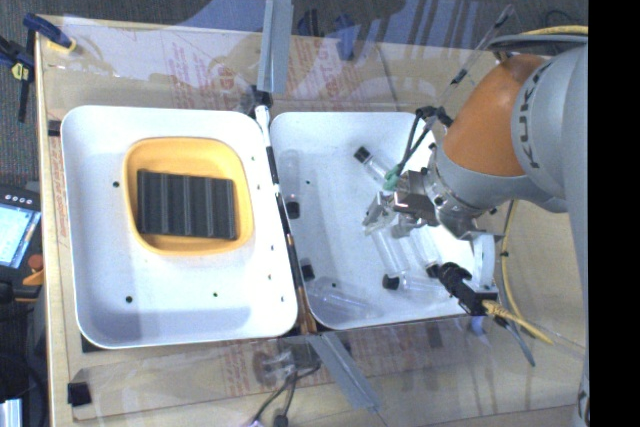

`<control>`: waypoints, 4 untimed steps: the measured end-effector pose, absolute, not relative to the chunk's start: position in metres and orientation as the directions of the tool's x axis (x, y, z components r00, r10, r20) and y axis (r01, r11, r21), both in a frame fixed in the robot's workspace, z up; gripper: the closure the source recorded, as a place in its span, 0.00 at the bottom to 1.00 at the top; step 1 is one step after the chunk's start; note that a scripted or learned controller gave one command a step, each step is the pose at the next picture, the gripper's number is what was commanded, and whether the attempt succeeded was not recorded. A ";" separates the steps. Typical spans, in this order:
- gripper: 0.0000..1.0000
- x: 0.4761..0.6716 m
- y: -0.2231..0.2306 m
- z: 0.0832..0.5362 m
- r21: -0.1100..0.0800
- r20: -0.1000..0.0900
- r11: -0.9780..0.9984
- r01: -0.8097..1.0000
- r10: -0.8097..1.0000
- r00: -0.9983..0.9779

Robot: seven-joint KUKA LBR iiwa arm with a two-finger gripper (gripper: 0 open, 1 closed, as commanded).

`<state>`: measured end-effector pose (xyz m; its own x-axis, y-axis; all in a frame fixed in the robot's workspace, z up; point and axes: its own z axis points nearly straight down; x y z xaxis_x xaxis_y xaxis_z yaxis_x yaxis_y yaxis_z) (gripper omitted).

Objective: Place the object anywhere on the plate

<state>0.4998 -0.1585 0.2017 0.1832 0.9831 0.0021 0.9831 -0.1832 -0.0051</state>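
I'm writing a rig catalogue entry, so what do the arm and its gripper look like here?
The arm is a thick, rounded grey body with a broad orange band above the wrist. Dark lettering runs along the grey shell near the band. Thin green and black cables loop from the wrist down to the gripper, a small metallic, silvery assembly. A yellow cable trails below the arm.

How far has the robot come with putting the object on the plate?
Done: nothing yet; the yellow plate in the left bin carries only its dark ridged insert. In hand: the gripper is low in the right bin among clear tubes. Left: grasp one, carry it over, release.
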 end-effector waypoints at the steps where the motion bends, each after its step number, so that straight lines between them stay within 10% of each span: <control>1: 1.00 0.553 -0.106 0.239 -0.004 0.001 -0.098 0.995 0.995 0.098; 3: 1.00 0.598 -0.029 0.191 -0.001 0.001 0.423 0.906 0.906 -0.423; 4: 0.00 0.598 -0.029 0.191 -0.001 0.001 0.422 0.906 0.906 -0.422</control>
<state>0.5983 -0.0291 0.1911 -0.4225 0.9064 0.0007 0.9064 0.4225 -0.0012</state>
